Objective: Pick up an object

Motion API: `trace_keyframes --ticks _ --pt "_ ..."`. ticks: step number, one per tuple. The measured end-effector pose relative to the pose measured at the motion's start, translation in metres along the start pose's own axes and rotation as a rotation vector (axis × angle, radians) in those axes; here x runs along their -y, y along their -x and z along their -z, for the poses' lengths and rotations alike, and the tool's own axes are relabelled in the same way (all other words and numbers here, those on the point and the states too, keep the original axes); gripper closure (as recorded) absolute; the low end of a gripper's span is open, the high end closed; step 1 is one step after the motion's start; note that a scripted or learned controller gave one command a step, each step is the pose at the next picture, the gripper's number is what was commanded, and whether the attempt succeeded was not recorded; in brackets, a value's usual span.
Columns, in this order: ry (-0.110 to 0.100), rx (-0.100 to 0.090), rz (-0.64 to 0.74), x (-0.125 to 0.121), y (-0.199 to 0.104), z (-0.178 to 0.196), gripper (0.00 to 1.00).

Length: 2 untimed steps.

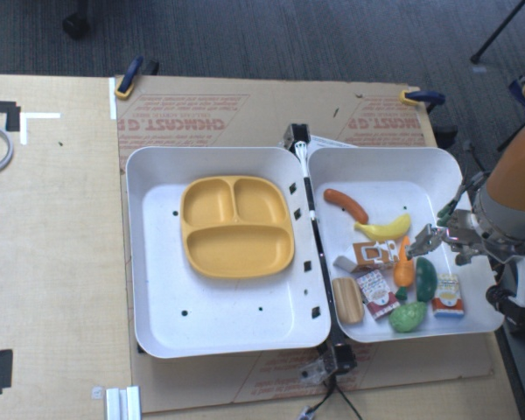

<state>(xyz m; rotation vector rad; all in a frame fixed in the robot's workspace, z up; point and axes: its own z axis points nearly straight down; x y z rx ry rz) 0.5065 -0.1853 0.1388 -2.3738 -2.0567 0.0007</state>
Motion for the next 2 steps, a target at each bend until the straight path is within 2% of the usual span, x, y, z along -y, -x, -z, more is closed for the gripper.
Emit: trace_keyframes --ticks 1,2 --pt "0.017 0.005 0.231 0.0202 0.0237 -0.0394 0.00" --pt "0.018 0.007 0.229 0.0194 0.0248 -0.0296 1.00"
